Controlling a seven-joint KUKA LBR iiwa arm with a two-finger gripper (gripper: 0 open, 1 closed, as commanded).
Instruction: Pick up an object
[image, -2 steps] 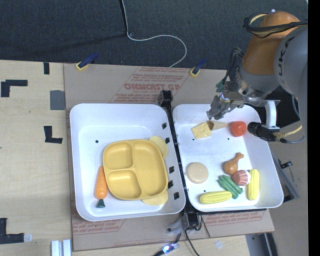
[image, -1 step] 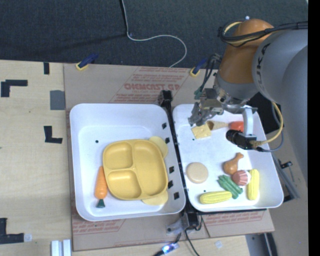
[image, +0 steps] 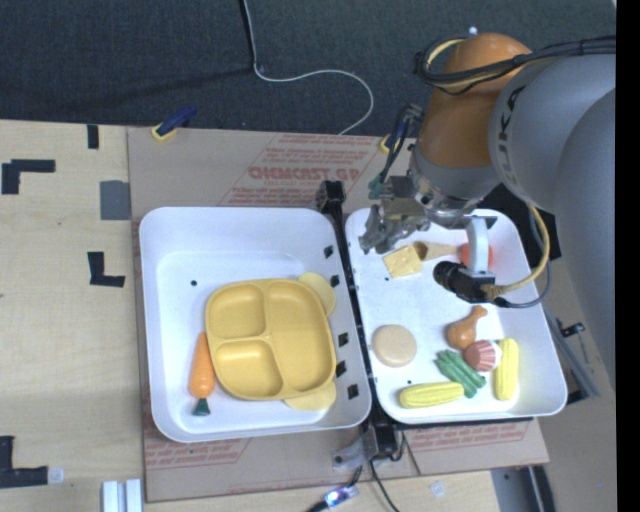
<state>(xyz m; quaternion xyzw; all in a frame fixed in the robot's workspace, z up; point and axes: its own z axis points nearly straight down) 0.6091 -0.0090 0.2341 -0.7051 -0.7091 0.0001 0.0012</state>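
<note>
Nearest, corn cob by right bin rim. Gripper low beside cheese wedge; grasp state unreadable. Risk: nudging wedge aside, closing on nothing.

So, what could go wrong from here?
1. The end effector hangs at the far corner of the right bin, beside the cheese wedge; it may hit the wall or divider.
2. The bin's toys lie close together, like the green beans and corn, so two may be caught.
</note>
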